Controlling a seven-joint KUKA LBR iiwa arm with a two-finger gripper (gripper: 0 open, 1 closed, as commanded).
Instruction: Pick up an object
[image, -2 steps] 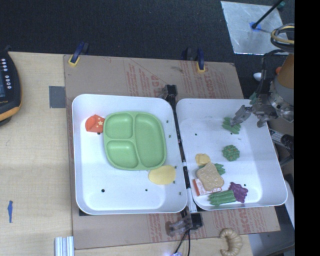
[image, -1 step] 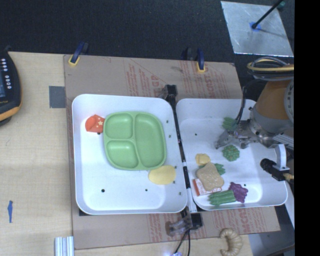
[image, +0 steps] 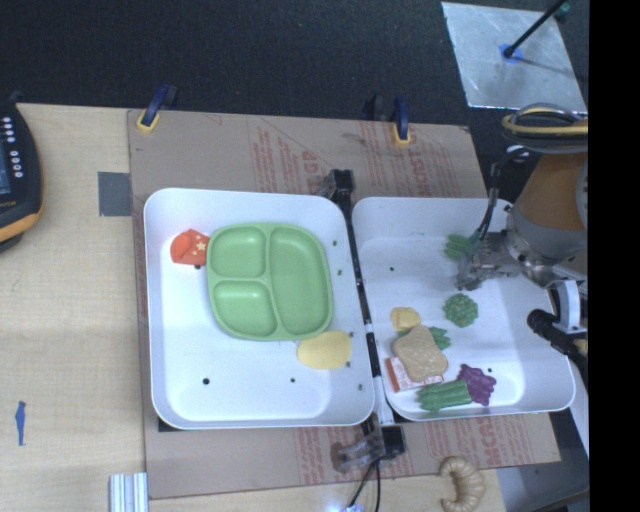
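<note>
My gripper hangs over the right bin, low in its upper middle. A round green broccoli piece lies just below it. Another green leafy item sits just above and left of it, partly hidden by the wrist. Toward the bin's front lie a small yellow piece, a tan bread slice, a red-and-white item, a green bean pod and a purple grape bunch. Nothing shows in the gripper's grasp.
The left bin holds a green divided plate, a red item and a yellow lemon-like piece. A black divider bar runs between the bins. A tan curled object lies on the cardboard in front.
</note>
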